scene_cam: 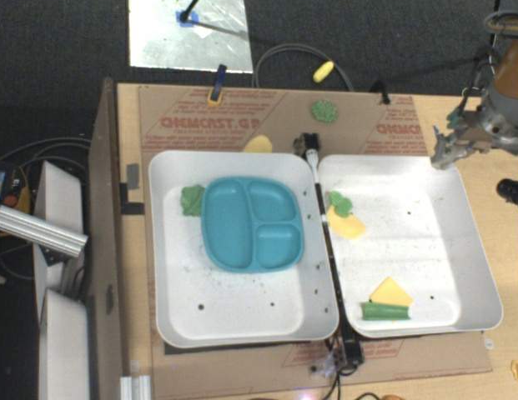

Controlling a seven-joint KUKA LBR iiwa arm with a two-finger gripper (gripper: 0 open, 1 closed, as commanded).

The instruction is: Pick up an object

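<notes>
My gripper [447, 150] hangs at the far right corner of the right bin [459, 223], over its rim and away from every object. In that bin, by the left wall, lie a green leafy piece [339, 202] and a yellow piece [349, 227]. Near its front edge rest a yellow wedge [390, 291] and a green stick [385, 311], touching each other. The left bin [171, 298] holds a blue divided plate [252, 223], with a small green piece [192, 199] against the plate's left edge.
On the cardboard behind the bins sit a green round item [325, 111], a yellow item [259, 145] and a blue-and-yellow clamp [217, 86]. A yellow-tipped cable [324, 72] runs behind. A metal bracket [37, 230] stands left of the bench.
</notes>
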